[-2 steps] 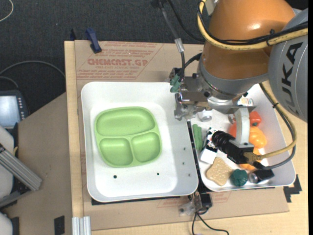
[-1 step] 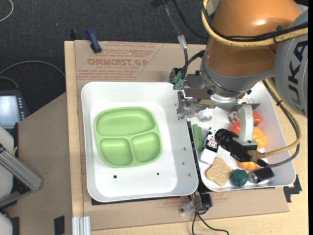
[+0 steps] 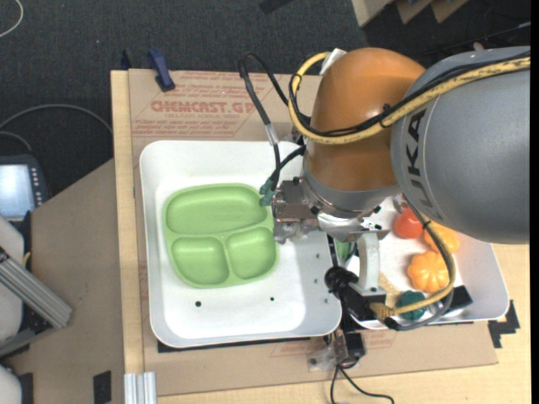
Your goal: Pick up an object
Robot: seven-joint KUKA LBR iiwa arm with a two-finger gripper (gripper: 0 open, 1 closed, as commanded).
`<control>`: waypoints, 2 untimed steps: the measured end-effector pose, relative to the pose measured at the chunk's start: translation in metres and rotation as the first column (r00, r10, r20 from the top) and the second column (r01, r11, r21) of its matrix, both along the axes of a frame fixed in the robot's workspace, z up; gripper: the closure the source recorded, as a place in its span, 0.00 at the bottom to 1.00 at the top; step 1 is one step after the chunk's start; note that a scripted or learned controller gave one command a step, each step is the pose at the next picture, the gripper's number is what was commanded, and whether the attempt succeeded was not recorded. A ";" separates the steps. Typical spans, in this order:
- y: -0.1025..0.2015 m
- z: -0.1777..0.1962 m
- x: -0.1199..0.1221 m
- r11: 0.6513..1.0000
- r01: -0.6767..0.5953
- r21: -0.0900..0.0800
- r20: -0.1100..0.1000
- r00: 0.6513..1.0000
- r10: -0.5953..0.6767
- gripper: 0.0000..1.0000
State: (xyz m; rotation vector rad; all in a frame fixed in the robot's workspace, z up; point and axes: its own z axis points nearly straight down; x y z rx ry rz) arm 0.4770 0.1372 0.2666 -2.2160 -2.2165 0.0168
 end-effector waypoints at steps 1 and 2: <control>-0.047 0.023 0.003 1.000 0.004 0.002 0.016 1.000 -0.005 1.00; 0.018 0.104 0.003 1.000 -0.008 0.008 0.023 1.000 0.008 1.00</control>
